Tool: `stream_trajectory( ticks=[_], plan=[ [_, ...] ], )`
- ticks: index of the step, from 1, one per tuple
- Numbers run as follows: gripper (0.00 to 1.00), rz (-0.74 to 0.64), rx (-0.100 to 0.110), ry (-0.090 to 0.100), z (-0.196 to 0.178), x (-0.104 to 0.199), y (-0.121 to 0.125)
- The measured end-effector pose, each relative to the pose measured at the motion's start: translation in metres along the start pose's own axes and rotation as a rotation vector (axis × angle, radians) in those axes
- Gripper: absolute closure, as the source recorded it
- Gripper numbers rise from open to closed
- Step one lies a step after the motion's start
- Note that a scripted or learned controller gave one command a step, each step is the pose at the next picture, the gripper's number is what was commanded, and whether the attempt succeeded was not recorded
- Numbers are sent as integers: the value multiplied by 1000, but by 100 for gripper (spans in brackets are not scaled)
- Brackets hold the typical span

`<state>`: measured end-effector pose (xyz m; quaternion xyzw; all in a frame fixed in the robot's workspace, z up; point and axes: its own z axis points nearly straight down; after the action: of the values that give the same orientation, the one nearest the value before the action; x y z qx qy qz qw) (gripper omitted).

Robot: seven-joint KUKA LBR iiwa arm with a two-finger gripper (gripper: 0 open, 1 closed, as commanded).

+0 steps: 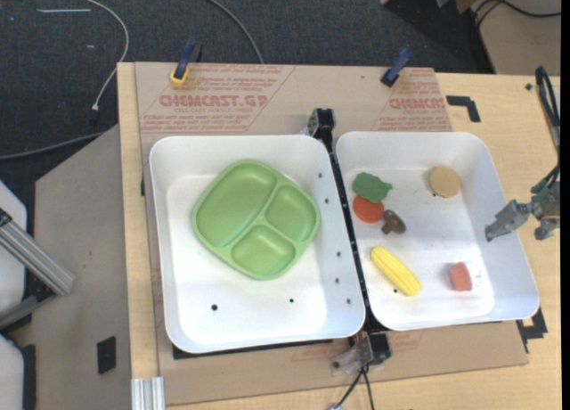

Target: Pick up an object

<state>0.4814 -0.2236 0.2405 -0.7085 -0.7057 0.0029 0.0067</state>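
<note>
The right bin [419,145] holds several small objects. A green leafy piece [371,187] lies beside a red-orange round piece [368,209] and a small brown lump [393,222]. A yellow corn cob [395,271] lies near the front. A tan round disc [444,182] sits at the back, and a small red block [460,277] lies at the front right. My gripper [525,224] hangs over the bin's right rim, to the right of all the objects. It is open, with nothing between its fingers.
The left bin [178,221] holds a green divided plate [256,218]. Black brackets [321,120] join the bins at the back, and blue clamps [185,62] hold the cardboard base. Cables run across the dark floor behind.
</note>
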Motion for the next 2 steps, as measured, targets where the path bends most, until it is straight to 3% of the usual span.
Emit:
stream_trajectory(
  ticks=[1,2],
  plan=[
    [0,-4,-9,-3,-5,1,2],
    [0,-4,-4,0,60,1,4]
  ],
)
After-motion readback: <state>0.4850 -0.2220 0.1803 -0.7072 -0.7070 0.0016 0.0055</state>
